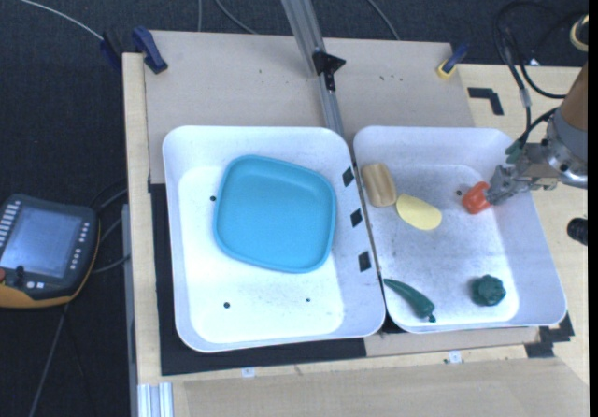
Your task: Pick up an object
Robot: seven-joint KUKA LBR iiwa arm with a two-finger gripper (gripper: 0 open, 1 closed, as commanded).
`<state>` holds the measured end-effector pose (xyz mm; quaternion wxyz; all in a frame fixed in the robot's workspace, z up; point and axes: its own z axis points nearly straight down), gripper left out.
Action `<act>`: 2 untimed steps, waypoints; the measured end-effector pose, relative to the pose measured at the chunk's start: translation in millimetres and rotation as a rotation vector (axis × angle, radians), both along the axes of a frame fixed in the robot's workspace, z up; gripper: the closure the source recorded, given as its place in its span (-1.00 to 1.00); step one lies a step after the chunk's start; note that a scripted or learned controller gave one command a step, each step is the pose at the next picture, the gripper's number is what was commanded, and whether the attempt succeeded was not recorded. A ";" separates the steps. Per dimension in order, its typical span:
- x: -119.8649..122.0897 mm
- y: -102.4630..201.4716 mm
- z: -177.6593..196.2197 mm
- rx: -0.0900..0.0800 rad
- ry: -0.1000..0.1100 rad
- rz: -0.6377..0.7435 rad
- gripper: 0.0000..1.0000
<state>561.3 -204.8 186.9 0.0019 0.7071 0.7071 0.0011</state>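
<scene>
Green pepper (410,298) lies apart; tool (498,187) touches red obj (476,199), opening unclear.

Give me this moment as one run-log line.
arm: over right bin | gripper: at small red object, grasp unconfirmed | left bin: blue plate

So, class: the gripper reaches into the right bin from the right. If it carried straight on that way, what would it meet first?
Most likely the small red-orange object, lying right at the gripper tips. Depth is unclear from above, so it could pass over it towards the yellow object.
</scene>
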 end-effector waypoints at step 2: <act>18.0 59.4 58.3 0.002 0.003 0.006 1.00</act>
